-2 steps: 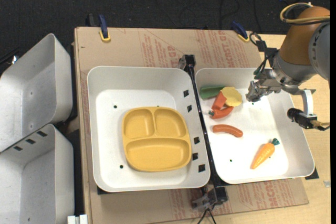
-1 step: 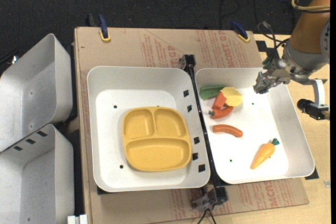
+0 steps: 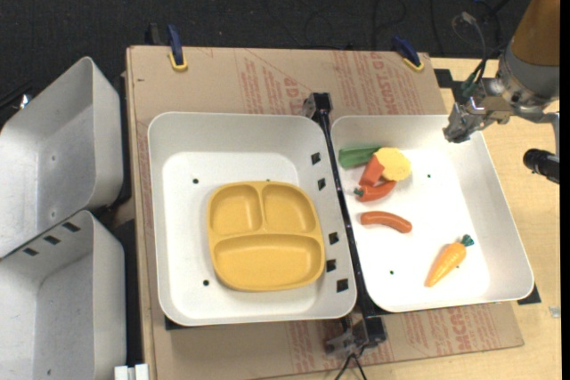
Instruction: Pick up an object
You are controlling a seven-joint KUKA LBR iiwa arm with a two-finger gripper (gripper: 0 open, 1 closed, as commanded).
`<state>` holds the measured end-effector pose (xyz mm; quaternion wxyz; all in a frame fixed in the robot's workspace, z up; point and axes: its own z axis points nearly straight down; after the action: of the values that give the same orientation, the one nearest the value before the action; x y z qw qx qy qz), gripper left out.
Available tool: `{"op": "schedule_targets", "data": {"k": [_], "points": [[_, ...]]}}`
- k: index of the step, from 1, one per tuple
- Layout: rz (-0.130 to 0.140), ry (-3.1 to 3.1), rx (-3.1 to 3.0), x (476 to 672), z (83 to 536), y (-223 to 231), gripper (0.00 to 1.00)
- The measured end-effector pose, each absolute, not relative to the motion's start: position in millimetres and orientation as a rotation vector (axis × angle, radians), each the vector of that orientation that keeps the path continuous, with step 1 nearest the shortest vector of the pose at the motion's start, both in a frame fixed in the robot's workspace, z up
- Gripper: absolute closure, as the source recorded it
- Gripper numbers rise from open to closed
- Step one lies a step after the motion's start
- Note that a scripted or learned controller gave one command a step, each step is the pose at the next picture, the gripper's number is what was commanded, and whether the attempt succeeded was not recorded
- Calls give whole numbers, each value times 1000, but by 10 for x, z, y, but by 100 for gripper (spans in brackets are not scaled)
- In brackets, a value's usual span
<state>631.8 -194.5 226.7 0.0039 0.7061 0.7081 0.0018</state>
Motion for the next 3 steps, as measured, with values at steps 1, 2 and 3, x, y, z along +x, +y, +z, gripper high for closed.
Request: {"op": "schedule_targets", "data": {"k": [1, 2, 3], "points": [[0, 2232, 2215, 6163, 2217, -1372, 100], [1, 2232, 2215, 5930, 2326, -841, 100], [-2, 2232, 2217, 5663, 2232, -383, 100]]}}
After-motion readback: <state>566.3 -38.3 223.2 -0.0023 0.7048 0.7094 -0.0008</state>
